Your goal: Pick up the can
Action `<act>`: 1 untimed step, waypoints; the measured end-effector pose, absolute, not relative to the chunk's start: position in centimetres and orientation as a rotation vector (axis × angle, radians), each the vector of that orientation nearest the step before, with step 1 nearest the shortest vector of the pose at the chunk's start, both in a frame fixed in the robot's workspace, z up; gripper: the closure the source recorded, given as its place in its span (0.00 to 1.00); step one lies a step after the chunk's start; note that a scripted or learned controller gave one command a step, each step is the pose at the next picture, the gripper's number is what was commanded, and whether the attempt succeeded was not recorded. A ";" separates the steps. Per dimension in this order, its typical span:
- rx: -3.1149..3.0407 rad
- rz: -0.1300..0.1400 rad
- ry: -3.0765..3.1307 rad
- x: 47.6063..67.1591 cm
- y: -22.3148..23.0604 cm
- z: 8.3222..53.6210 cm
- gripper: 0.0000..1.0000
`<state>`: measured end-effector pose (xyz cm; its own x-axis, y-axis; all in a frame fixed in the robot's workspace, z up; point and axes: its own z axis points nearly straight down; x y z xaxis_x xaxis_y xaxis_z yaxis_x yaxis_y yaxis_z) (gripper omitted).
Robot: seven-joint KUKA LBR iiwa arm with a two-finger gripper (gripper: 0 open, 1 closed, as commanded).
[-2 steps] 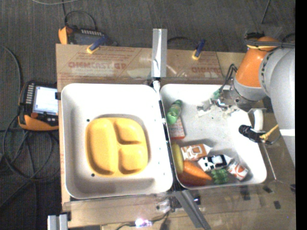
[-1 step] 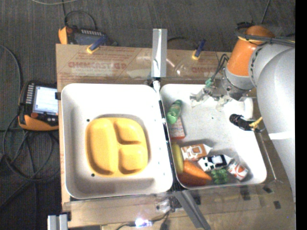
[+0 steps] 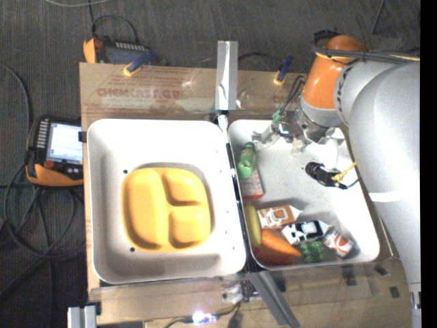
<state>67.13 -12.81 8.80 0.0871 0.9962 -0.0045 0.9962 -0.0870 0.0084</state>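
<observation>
Whether the gripper [image 3: 283, 132] is released or clenched cannot be told; it hangs over the far end of the right bin [image 3: 362, 203], gripping nothing visible. The can [image 3: 339, 242], red and white, lies on its side in that bin's near right corner, well apart from the gripper. Just left of it in the bin lie a black-and-white item [image 3: 304, 231] and a carrot [image 3: 276, 244]. A green bottle [image 3: 246, 157] lies along the bin's left wall.

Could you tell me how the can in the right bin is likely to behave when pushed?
The can seems to lie on its side, so it may roll. It looks small and smooth, so probably light and slippery.
</observation>
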 end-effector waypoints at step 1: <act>2.096 0.004 2.326 59.1 -19.8 8.9 0.00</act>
<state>59.14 -19.77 8.90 -0.1038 0.9946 -0.0065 0.9945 0.1039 0.0089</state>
